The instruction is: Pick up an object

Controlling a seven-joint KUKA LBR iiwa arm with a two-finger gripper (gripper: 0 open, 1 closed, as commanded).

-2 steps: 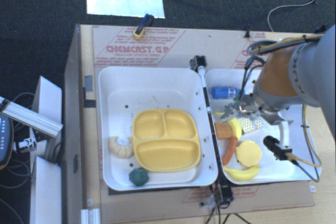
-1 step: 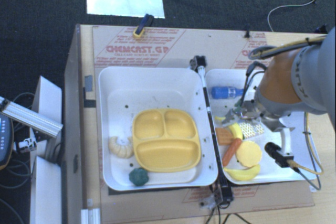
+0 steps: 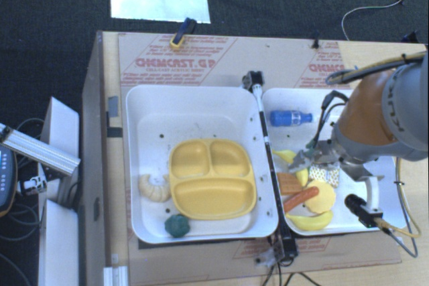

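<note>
My gripper (image 3: 307, 159) hangs low over the middle of the right bin (image 3: 315, 94), on the grey arm with its orange band (image 3: 365, 114). Under and around it lies a pile: a yellow wedge (image 3: 284, 156), an orange block (image 3: 287, 182), a red-orange stick (image 3: 300, 198), a round yellow piece (image 3: 323, 197), a banana (image 3: 310, 220) and a white dotted item (image 3: 325, 175). A blue bottle (image 3: 289, 118) lies apart at the bin's far left. I cannot see anything held.
The left bin (image 3: 194, 94) holds a yellow divided plate (image 3: 212, 177), a tan croissant-like piece (image 3: 154, 187) and a dark green lump (image 3: 177, 225). A metal divider (image 3: 265, 137) runs between the bins. Cables trail at the right.
</note>
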